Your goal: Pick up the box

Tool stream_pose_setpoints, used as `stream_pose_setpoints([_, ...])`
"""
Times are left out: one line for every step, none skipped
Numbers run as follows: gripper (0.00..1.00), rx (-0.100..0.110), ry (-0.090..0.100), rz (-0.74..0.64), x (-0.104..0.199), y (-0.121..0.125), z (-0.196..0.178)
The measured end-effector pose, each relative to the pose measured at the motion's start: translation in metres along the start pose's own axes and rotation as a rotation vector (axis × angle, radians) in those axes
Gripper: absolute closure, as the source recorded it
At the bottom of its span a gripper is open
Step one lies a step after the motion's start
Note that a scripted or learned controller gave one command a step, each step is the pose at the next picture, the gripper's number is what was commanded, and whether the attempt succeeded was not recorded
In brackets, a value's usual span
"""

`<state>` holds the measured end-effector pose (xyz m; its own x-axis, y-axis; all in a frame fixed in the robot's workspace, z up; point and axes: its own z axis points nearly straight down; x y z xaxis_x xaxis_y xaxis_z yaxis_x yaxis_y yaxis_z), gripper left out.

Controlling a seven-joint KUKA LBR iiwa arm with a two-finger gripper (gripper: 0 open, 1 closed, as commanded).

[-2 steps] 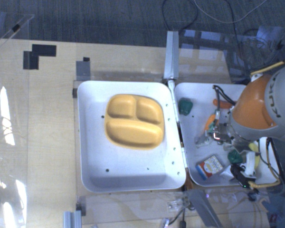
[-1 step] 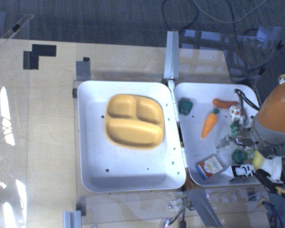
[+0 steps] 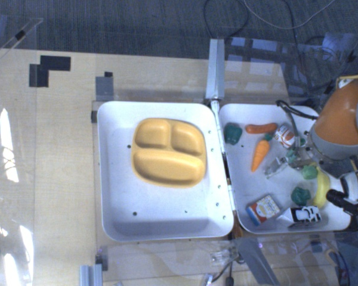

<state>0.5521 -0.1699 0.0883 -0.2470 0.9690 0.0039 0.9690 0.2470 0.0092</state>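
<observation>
The box [image 3: 264,208] is small, orange-red and white with a blue edge, and lies flat near the front left of the right bin [image 3: 241,183]. My gripper [image 3: 277,164] hangs over the middle of that bin, behind the box and well apart from it. It is open and nothing sits between its fingers. The grey arm with its orange band [image 3: 340,121] reaches in from the right.
An orange carrot [image 3: 260,154], a red sausage-like piece [image 3: 261,128], a small can [image 3: 284,137], green pieces [image 3: 232,133] [image 3: 301,194], a yellow banana [image 3: 321,189] and a black-and-white toy car [image 3: 304,214] share the right bin. The left bin [image 3: 116,177] holds a yellow divided tray [image 3: 169,152].
</observation>
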Motion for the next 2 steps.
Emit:
stream_pose_setpoints([0.0,-0.002,-0.008,0.034,0.041,-0.034,-0.001])
stream_pose_setpoints([0.0,-0.006,-0.011,0.012,0.067,-0.046,-0.001])
